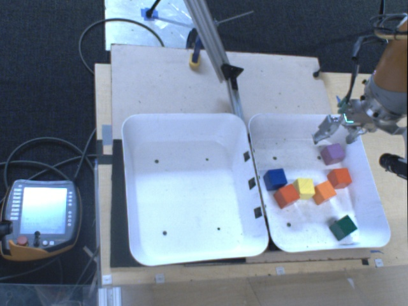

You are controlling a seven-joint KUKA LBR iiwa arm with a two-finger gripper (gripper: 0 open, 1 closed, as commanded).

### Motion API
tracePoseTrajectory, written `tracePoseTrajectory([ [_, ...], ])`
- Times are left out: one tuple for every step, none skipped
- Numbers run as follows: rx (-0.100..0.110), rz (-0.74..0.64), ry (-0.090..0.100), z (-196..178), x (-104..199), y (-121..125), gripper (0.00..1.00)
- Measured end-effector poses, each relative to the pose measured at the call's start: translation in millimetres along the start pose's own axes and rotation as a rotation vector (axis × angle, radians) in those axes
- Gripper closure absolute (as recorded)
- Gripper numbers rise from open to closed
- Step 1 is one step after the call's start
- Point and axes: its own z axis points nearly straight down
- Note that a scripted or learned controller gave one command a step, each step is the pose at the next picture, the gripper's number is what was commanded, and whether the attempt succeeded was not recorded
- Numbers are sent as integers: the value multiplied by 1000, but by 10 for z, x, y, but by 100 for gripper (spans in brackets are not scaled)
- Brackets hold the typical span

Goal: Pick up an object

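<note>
Several coloured blocks lie in the right bin [290,142]: a purple block [332,153], a blue block [275,179], a yellow block [305,187], three orange ones [287,195] [324,191] [340,177] and a green block [343,226]. My gripper [336,130] hangs at the bin's far right side, just beyond the purple block and above it. Its fingers [321,132] stand spread, open, with nothing between them.
The left bin [185,190] sits beside the right one. A slanted metal pole [207,27] crosses the board behind the bins. A teach pendant [38,218] with cables lies on the floor at the left.
</note>
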Motion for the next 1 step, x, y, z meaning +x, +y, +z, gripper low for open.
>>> tracePoseTrajectory([
  [-4, -1, -1, -22, 0, 8, 0],
])
